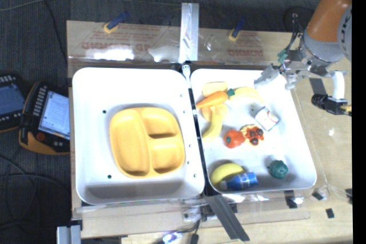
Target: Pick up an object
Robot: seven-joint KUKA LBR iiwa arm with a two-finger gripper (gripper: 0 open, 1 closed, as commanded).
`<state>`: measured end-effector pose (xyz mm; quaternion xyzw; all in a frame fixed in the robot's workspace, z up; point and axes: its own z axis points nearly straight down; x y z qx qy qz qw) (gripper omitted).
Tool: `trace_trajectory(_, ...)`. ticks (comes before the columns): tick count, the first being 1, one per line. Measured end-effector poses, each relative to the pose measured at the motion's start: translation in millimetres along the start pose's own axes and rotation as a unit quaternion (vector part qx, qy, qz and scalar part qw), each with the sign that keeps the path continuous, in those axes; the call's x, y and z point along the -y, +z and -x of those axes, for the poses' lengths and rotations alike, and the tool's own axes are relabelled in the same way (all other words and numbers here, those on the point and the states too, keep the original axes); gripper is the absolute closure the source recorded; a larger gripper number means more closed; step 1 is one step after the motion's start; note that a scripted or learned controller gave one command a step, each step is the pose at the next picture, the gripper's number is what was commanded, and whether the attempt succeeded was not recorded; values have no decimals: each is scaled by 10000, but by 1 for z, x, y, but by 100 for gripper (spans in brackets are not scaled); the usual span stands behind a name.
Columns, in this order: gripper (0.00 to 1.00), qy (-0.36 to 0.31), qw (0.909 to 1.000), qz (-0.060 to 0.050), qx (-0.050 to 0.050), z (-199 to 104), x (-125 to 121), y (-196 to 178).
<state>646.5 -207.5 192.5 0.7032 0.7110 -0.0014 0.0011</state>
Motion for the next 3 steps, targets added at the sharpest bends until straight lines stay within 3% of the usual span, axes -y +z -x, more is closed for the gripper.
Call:
trace_trajectory(1,0,-141,9999,8,-10,-12,-10,96)
trace_trajectory(2,100,-157,9999,-49,-13,-13,-8,89)
trace_trajectory(3,100,-365,9993,0,-21,-49,18,3)
